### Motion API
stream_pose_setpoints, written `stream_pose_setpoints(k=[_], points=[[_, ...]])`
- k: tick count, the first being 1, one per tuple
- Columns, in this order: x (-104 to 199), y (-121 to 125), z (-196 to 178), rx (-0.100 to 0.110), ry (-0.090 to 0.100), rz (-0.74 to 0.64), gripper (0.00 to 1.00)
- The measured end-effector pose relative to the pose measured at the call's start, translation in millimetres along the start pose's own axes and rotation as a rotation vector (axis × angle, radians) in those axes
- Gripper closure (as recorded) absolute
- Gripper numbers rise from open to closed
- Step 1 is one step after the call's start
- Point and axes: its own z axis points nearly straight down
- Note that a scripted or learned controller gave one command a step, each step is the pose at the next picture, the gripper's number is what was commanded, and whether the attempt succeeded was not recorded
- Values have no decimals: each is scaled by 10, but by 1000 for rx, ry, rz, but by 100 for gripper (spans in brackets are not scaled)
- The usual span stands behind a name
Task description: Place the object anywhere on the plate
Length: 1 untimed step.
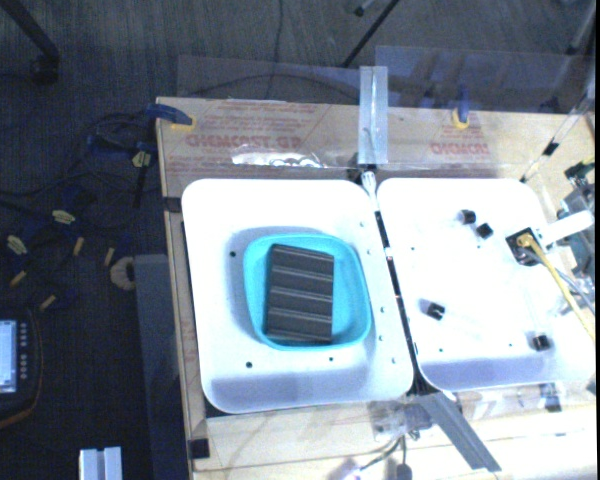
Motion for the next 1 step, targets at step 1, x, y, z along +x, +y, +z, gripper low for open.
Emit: stream_pose_setpoints(k=[1], points=[[699,139,-134,-1,0,-3,0]])
